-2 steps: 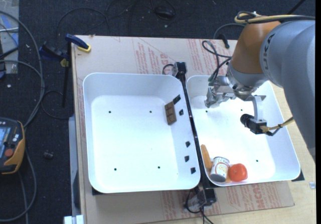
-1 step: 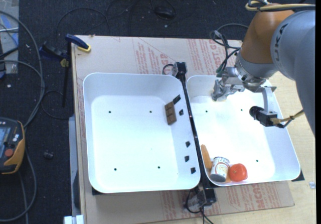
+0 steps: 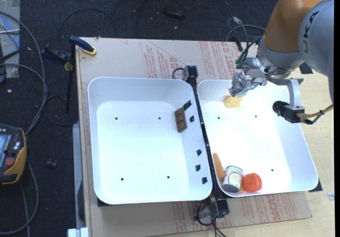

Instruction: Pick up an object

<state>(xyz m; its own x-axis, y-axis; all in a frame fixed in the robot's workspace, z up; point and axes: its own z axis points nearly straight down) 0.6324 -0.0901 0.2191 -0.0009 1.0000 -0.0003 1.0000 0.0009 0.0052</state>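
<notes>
At the near corner of the right bin [image 3: 297,140], a small can [image 3: 232,178], a red tomato [image 3: 252,182] and an orange carrot [image 3: 218,165] sit bunched together, maybe because the floor dips there. In the left bin [image 3: 106,98], a brown chocolate bar [image 3: 181,119] lies by the wall between the bins. Farther back in the right bin is a yellow cheese wedge [image 3: 232,102]. The gripper [image 3: 241,86] hangs right over it, touching or almost touching, probably to grab it. I cannot tell if the fingers are open or closed, or if they have the cheese. Both bins rest on the worktop [image 3: 133,52].
</notes>
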